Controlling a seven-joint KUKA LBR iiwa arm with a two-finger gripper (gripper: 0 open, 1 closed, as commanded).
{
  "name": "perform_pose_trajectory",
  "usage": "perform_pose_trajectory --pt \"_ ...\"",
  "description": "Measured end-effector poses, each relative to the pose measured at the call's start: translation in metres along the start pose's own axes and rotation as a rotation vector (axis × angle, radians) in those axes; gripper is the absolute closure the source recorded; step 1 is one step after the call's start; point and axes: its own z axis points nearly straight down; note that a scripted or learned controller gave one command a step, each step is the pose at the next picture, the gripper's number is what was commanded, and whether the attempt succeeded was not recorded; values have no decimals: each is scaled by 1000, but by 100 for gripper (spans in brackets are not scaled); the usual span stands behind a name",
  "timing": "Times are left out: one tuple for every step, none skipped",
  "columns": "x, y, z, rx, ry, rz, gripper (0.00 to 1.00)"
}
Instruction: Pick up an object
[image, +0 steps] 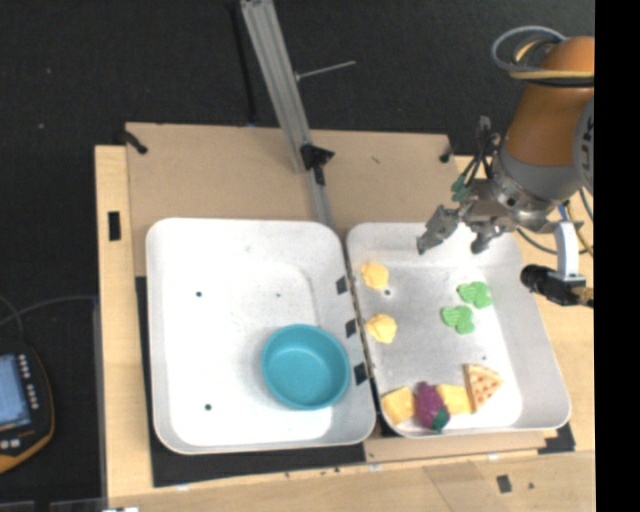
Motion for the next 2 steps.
perform_pose_trajectory --pt "0 0 0 0 0 0 0" --pt "-8 -6 47 5 -2 4 0"
